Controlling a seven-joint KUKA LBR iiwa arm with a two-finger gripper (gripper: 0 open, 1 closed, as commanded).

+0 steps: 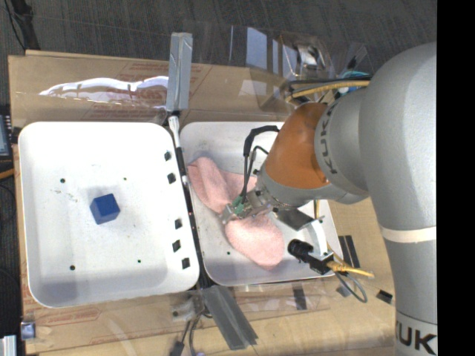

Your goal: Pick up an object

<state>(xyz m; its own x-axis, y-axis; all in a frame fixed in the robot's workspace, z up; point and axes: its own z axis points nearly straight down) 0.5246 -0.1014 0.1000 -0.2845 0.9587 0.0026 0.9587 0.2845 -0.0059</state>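
A pale pink soft thing [256, 239] lies in the right bin [223, 136], near its front, and a second pink piece [208, 182] lies behind it toward the divider. The arm reaches down into this bin from the right, and its orange band [293, 158] hangs over the bin's middle. My gripper [243, 208] sits low between the two pink pieces, right at their edges. A blue cube [105, 208] rests alone in the left bin [44, 147], far from the gripper.
A grey divider strip with black clips [178, 199] separates the two bins. Black cables and a yellow-tipped part [334, 265] trail off the wrist at the right bin's front right corner. Cardboard [96, 73] lies behind both bins.
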